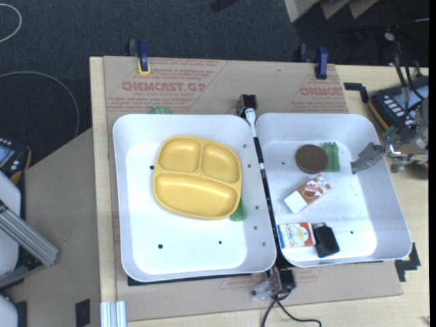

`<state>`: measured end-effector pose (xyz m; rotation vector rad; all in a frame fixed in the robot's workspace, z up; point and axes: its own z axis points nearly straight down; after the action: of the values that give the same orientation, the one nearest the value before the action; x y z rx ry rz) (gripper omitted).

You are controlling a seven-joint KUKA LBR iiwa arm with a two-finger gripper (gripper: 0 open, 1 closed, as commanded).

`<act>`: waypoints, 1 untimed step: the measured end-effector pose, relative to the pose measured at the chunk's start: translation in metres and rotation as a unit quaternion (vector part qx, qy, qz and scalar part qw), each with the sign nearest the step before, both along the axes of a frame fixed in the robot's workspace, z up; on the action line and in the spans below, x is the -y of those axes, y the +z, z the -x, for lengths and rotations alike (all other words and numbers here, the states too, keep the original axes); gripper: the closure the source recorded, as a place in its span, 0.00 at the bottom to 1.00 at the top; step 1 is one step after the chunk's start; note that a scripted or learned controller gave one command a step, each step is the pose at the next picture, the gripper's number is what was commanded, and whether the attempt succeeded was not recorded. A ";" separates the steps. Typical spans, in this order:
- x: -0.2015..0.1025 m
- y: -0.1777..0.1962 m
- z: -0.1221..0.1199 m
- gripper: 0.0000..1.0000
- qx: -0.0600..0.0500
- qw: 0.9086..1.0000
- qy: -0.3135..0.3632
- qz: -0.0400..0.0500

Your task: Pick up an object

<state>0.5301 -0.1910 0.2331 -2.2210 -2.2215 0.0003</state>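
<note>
The gripper (368,157) hangs at the right bin's (388,203) right edge; whether it grips cannot be told. The red-and-white carton (308,193) lies mid-bin, long axis slanting lower-left to upper-right.

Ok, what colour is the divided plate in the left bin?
Yellow: the divided plate shows plainly in the camera view.

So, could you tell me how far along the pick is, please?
Nothing looks picked yet. The tool sits at the right bin's right edge, with nothing visibly between its fingers. The brown disc, the carton, the packet and the black block all lie in that bin. Reaching one, gripping and lifting remain.
</note>
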 end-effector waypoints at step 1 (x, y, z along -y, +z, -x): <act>-0.050 0.120 0.021 0.00 0.008 1.000 0.003 0.001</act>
<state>0.5090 -0.1408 0.3534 -2.2223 -2.2375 -0.0146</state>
